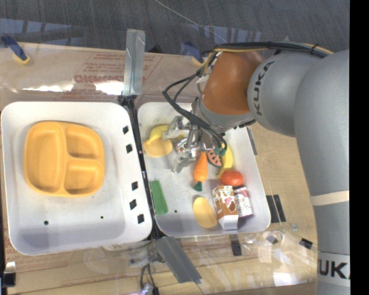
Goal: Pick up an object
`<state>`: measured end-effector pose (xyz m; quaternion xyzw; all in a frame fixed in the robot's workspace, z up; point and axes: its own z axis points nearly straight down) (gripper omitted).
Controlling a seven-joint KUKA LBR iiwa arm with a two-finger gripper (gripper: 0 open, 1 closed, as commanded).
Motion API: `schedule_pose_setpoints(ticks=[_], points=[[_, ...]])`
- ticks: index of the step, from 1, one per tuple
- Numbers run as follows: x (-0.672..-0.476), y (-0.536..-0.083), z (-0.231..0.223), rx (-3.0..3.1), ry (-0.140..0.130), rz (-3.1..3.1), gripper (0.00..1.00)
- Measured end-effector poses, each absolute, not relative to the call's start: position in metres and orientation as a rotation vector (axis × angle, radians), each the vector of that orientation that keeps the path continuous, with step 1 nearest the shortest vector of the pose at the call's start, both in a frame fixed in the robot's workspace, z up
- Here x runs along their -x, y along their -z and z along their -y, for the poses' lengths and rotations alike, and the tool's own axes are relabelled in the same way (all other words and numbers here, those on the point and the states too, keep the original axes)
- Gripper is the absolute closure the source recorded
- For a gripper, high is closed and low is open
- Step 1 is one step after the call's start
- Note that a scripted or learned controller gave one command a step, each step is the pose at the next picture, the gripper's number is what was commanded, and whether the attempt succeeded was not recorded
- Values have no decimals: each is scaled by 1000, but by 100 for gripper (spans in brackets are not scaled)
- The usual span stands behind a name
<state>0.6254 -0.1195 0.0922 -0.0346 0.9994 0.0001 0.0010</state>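
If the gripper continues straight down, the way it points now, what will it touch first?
Probably the white floor of the right bin, in the gap between the yellow toy and the carrot. The gripper hangs over that spot, but depth is unclear; it could graze the carrot.

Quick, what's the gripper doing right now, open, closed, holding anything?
Gripper: low in the right bin, among the toy food beside the carrot; whether it is open, closed or holding anything cannot be told.

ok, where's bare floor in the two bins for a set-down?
Left bin: bare strips along the near and right walls, around the yellow divided plate. Right bin: a bare patch between the green block, the carrot and the near wall. Crowded at the right, where the tomato and carton sit, and under the gripper.
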Motion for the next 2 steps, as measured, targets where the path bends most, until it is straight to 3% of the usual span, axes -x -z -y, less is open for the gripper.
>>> schedule_pose_setpoints(ticks=[1, 2], points=[[-627, -104, 117, 120, 1, -3133, 100], [-632, -248, 121, 47, 6, -3125, 100]])
